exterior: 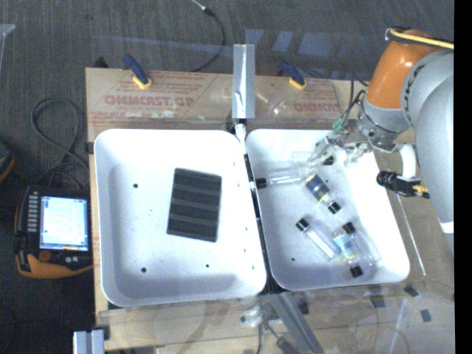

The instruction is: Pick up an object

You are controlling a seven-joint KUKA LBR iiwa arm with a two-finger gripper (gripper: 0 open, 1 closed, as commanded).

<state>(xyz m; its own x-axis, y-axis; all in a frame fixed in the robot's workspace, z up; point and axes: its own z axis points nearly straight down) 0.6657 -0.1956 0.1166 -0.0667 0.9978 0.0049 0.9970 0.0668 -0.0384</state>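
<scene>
The right bin holds several small clear vials with black caps. One vial with a dark label lies near the middle, a thin clear tube lies toward the left wall, and a capped vial and a blue-green tinted one lie nearer the front. My gripper hangs low over the bin's far right part, just above and to the right of the dark-label vial. A black ribbed pad lies flat in the left bin.
The grey arm with its orange band fills the upper right. A metal divider post stands behind the bins' shared edge. A handheld pendant with a lit screen and cables lie left of the bench.
</scene>
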